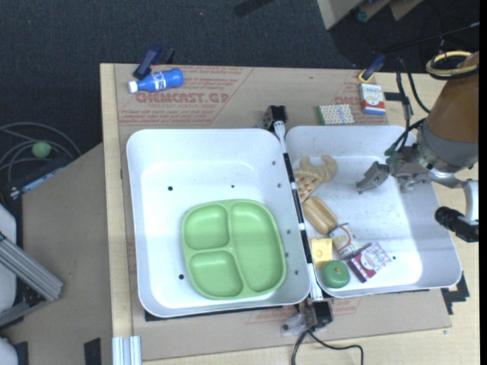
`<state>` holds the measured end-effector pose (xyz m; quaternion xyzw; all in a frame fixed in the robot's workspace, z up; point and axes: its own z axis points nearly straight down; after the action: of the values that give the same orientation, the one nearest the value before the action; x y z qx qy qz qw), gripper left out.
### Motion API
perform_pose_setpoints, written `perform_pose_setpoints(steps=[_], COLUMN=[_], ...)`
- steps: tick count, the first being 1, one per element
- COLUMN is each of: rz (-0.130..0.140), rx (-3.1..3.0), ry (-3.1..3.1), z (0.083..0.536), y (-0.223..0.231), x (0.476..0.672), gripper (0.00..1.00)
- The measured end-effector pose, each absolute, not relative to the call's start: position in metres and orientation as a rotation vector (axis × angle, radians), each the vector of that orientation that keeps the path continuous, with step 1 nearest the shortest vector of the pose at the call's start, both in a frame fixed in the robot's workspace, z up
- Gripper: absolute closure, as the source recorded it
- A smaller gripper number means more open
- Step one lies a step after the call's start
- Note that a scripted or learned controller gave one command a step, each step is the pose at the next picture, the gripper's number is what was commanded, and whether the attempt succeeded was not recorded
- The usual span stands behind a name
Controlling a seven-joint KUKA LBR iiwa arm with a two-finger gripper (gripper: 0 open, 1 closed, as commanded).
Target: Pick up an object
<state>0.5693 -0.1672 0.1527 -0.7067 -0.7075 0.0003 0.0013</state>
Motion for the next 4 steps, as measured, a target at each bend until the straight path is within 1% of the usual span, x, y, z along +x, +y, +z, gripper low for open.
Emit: perform_pose_setpoints(steps=[1, 2, 3, 4], rz=[0.001, 0.002, 0.002, 0.0], rx=[-2.223, -2.22, -2.221, -2.223], ry=[-2.222, -2.219, -2.219, -2.223], z=[0.085, 0.084, 0.084, 0.128], y=[-0.109, -0.098, -0.108, -0.222], x=[0.602, 0.533, 0.5, 0.541], gripper=[0.0, 0.0, 0.0, 0.0])
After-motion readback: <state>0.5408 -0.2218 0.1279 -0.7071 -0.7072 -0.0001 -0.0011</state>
